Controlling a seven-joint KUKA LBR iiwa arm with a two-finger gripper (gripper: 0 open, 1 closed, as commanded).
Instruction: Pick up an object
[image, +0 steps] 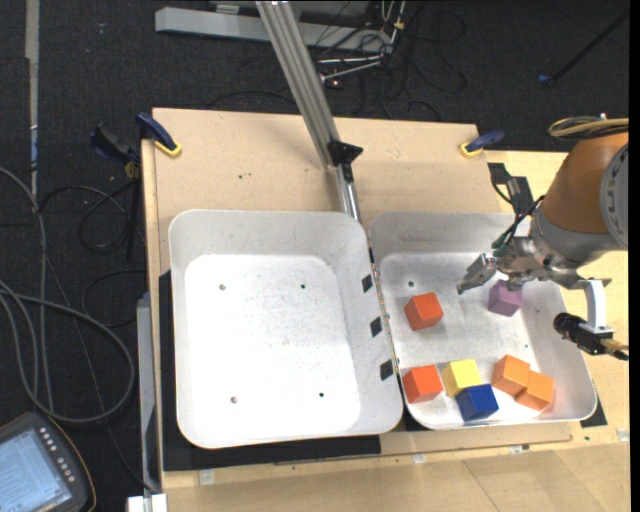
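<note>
the grey two-finger gripper (497, 272), fingers spread apart, hangs just above a small purple block (505, 299) in the right white bin (400, 235).

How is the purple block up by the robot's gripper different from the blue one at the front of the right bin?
The purple block is pale lilac; the blue block is deep, saturated blue. The purple block stands apart from the other blocks, right below the gripper, partly covered by it; the blue block sits in full view, pressed against a yellow block in the front cluster. Both are small cubes of similar size in the right bin.
</note>
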